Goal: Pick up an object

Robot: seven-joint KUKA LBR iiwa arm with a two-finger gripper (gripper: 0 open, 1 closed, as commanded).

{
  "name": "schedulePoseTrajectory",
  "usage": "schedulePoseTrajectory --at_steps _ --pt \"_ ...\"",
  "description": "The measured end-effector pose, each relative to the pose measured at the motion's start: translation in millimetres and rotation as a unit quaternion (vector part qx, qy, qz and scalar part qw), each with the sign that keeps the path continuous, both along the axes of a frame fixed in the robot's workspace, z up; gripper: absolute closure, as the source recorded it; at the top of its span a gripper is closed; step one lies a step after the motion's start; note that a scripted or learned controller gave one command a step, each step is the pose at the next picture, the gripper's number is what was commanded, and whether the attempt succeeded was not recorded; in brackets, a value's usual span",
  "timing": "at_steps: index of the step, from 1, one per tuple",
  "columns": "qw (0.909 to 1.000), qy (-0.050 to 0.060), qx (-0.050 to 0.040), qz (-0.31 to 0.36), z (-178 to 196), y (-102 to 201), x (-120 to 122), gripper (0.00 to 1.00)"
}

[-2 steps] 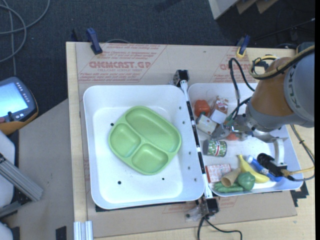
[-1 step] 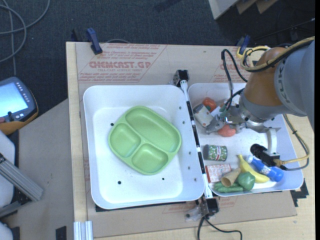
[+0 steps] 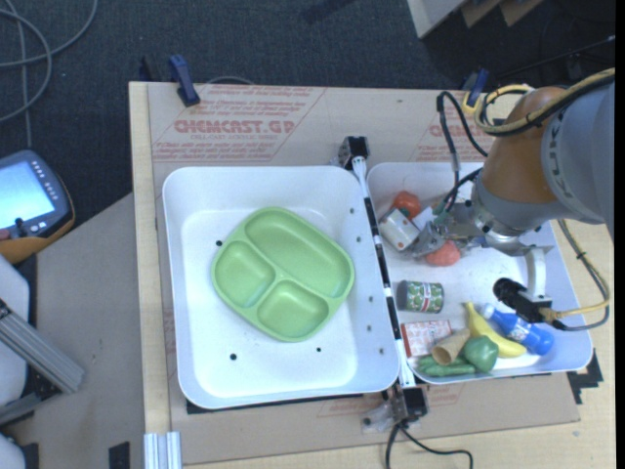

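The right bin [image 3: 562,262] holds several small things. My gripper [image 3: 433,239] is low in its upper half, right by a red-orange rounded thing [image 3: 445,254] and just right of a small grey-and-white block [image 3: 397,229]. An orange-red piece [image 3: 407,204] lies behind that block. A green can [image 3: 422,296] lies on its side near the bin's middle. Along the front edge lie a yellow banana [image 3: 491,330], a green pepper [image 3: 480,354], a blue bottle [image 3: 520,329], a red-and-white carton [image 3: 424,337] and a tan cone [image 3: 448,350].
The left bin [image 3: 186,262] holds a green divided plate [image 3: 283,273]. A black-edged divider [image 3: 376,262] runs between the bins. The arm's grey body and orange band [image 3: 522,154] hang over the right bin's back right corner.
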State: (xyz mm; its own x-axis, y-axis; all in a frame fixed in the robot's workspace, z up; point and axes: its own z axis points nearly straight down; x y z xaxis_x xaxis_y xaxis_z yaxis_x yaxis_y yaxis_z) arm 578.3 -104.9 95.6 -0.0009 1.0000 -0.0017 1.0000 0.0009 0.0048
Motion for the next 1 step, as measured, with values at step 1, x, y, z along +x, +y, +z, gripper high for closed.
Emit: schedulePoseTrajectory --at_steps 1 --pt "1.0000 -0.003 0.0013 0.004 95.3 63.5 24.1 1.00"
